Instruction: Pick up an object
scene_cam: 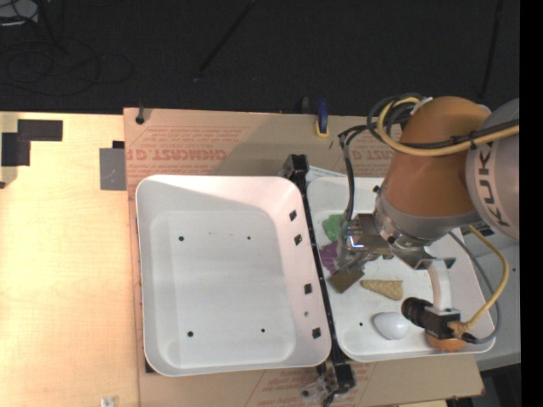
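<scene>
Gripper (355, 246): low in the right bin (356, 333); whether it grasps anything cannot be told.
Brown block (344, 278): just below the gripper, possibly touching.
Purple piece (327, 255): beside the gripper's left.
Green piece (333, 225): just above-left.

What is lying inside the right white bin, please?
In the right bin: a green piece, a purple piece, a brown block, a tan wedge, a white egg-shaped object. The arm covers the rest.

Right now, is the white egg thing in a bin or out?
In. The white egg lies on the floor of the right bin, near its front rim, beside a tan wedge.
</scene>
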